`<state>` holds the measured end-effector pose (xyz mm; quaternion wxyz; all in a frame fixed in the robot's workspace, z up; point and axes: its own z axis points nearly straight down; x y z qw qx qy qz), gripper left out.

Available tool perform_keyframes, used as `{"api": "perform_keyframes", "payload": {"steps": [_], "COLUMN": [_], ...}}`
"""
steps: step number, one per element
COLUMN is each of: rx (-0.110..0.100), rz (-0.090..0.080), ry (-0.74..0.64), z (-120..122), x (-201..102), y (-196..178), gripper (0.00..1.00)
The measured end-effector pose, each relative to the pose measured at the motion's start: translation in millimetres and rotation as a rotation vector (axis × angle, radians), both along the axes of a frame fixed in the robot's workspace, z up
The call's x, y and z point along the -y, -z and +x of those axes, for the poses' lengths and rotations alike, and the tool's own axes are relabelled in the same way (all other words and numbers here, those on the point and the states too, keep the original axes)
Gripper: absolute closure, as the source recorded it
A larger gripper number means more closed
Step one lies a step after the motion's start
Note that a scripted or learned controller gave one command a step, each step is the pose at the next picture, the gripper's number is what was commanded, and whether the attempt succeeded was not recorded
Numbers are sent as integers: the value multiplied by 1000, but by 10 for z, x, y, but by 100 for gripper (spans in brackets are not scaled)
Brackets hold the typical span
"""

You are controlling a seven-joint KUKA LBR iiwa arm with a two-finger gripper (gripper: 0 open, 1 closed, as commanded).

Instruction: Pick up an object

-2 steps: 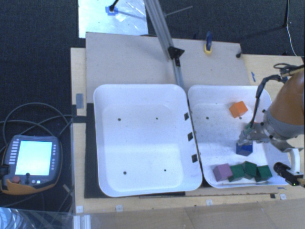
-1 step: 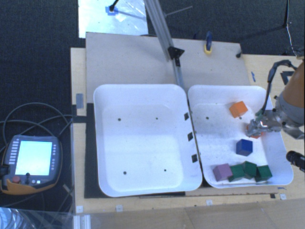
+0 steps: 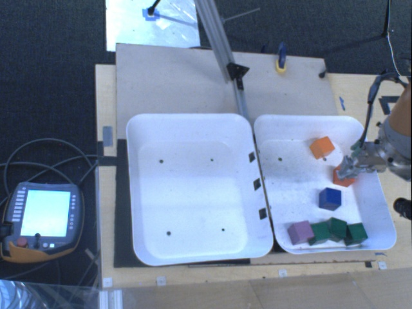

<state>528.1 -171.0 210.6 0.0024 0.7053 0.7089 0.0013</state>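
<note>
A pale wooden bench (image 3: 283, 89) on dark carpet bears two shallow white plastic bins; a teach pendant (image 3: 42, 221) lies at left. In the right bin (image 3: 283, 172), the metal two-finger gripper (image 3: 347, 169) sits over a small red-orange block (image 3: 344, 177) near the right wall; its grip state cannot be told.

Arm (image 3: 400, 131) cut off by right edge, only wrist end in frame. Red block (image 3: 344, 177) mostly hidden under gripper (image 3: 348, 167); finger state too small and cluttered to read, contact with block unclear. Green blocks (image 3: 337, 230) bunched at right bin's (image 3: 383, 234) near rim, count unclear; pendant (image 3: 40, 222) clipped at left edge, screen washed out.
</note>
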Motion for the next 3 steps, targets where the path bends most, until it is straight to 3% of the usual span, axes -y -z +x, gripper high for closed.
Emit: {"api": "perform_keyframes", "payload": {"steps": [2, 3], "rx": [0, -2], "rz": [3, 3], "ry": [-6, -6], "z": [638, 843], "x": [-974, -1525], "y": [-150, -72], "gripper": [100, 100]}}
